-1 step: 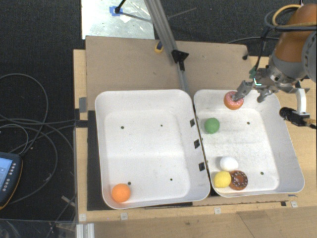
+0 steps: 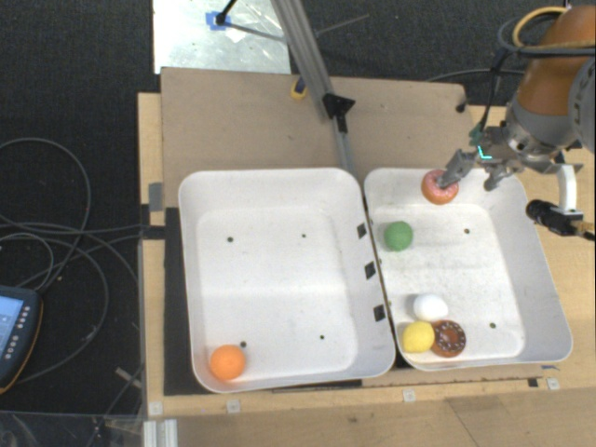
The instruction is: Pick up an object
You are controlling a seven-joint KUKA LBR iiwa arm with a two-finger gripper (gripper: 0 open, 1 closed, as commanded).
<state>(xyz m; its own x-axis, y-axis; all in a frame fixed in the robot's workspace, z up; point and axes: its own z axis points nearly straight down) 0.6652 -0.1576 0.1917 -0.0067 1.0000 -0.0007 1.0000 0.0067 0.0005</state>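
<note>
Pincer (image 2: 473, 170) is seen spread open over the right bin's (image 2: 535, 250) far rim, nothing gripped. A pink-frosted donut (image 2: 440, 187) is found just beside its left finger, possibly touching. A green ball (image 2: 399, 236) is noted nearer the camera, leftward; white ball (image 2: 429, 306), yellow ball (image 2: 418, 337), chocolate donut (image 2: 449, 339) well apart below.

White bins (image 2: 279, 189) — orange ball (image 2: 227, 362), green ball (image 2: 399, 236), white ball (image 2: 429, 306), yellow ball (image 2: 418, 337), brown sprinkled donut (image 2: 450, 339) — pink donut (image 2: 440, 187).

The grey arm reaches in from the right — its tool (image 2: 473, 171) hangs low, fingers spread.
</note>
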